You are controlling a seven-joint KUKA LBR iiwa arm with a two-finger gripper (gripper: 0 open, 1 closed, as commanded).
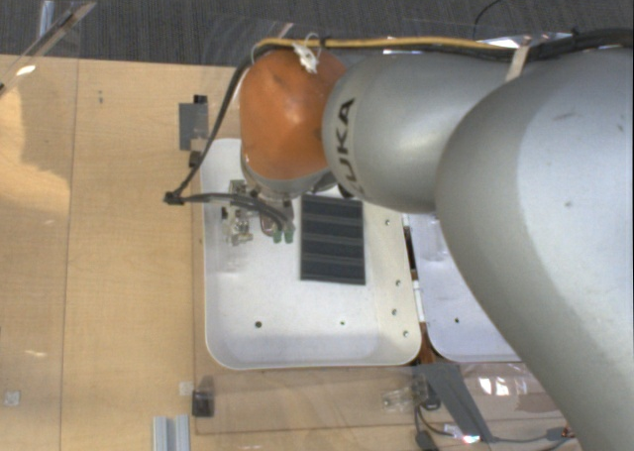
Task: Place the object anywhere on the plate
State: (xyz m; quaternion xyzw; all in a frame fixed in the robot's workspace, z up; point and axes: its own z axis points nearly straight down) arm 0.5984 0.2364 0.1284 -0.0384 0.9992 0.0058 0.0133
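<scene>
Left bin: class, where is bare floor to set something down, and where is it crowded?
Free: the left bin floor's near strip below the dark ribbed plate, and its left side below the end effector. Crowded: the far end, under the arm.

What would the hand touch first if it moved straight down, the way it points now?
Probably the white floor of the left bin, beside the dark ribbed plate. The hand hangs over bare floor, though depth is unclear.
</scene>
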